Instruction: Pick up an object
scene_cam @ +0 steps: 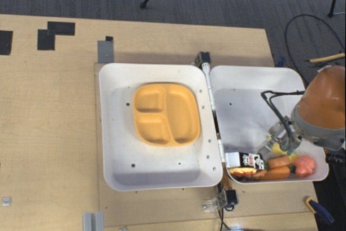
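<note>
Grey carpet lies behind a pale wooden desk [48,132] that carries two white bins side by side. The left bin [116,170] holds a yellow divided plate [165,114], lying flat near its middle. The right bin [254,105] is bare over most of its floor — its contents crowd the near edge: a small white box [233,159], a black-and-white carton [252,160], an orange carrot [277,173], a sausage-like piece [278,162], a pink lump [305,165] and something yellow [280,147] just under the arm.

The claw [282,140] hangs low over this pile, near the yellow piece; whether it is open or closed I cannot tell, and nothing is seen clamped in it.

These look like toy food — light, stiff, smooth plastic, likely slippery and apt to roll. The carrot seems the best choice: take it across its thick middle, where the sides are nearly parallel. Packed against the bin wall and its neighbours, it leaves little room on either side, so a miss or a nudge is a real risk.
</note>
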Action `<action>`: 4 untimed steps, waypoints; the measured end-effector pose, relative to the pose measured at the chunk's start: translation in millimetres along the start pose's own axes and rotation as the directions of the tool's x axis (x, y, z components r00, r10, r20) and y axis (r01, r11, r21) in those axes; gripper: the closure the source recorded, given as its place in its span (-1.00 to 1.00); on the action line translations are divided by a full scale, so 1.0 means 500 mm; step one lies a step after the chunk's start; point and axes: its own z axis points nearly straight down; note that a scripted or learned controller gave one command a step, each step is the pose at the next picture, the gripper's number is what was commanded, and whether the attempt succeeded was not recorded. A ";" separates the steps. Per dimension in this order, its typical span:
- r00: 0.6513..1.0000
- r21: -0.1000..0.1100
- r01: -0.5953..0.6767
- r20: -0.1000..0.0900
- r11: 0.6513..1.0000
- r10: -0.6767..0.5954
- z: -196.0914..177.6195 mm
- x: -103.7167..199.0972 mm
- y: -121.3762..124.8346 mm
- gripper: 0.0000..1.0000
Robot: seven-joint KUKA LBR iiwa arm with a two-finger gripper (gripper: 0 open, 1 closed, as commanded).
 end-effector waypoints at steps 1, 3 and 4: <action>1.000 0.003 0.001 -0.016 1.000 -0.001 -0.020 0.005 0.002 1.00; 0.897 0.004 0.441 -0.027 0.898 -0.441 -0.014 0.018 0.023 1.00; 0.781 -0.002 0.624 -0.023 0.782 -0.624 0.005 -0.118 0.085 1.00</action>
